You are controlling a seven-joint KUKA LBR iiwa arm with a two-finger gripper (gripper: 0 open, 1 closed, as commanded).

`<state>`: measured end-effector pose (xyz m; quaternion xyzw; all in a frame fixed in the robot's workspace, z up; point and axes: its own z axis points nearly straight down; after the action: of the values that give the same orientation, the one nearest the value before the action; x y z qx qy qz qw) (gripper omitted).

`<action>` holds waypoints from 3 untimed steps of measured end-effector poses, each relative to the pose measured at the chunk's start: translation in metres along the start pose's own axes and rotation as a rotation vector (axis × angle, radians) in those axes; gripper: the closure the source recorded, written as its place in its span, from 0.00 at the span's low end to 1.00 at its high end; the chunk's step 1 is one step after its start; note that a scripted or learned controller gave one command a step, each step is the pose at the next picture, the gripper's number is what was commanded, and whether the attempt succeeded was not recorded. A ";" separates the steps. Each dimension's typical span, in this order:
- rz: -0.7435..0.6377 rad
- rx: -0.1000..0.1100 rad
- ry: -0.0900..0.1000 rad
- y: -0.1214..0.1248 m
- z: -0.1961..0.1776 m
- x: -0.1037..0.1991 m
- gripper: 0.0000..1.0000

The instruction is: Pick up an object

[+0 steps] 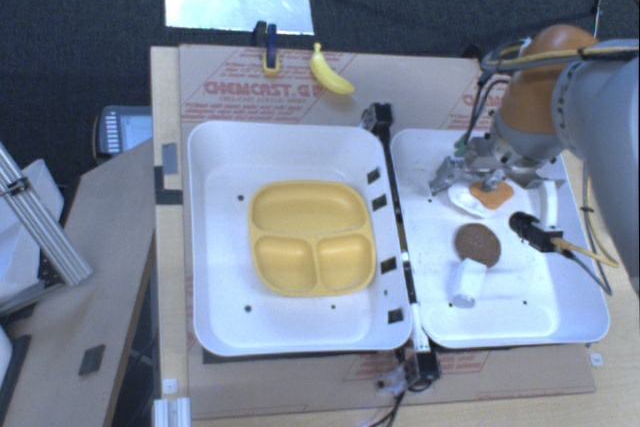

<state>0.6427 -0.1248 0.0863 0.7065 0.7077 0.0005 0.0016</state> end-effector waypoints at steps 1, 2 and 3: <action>0.000 -0.007 -0.002 0.002 -0.015 -0.001 1.00; -0.003 -0.006 0.000 0.007 -0.079 0.004 1.00; -0.004 -0.007 0.000 0.017 -0.141 0.005 1.00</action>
<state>0.6597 -0.1199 0.2270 0.7051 0.7091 0.0028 0.0040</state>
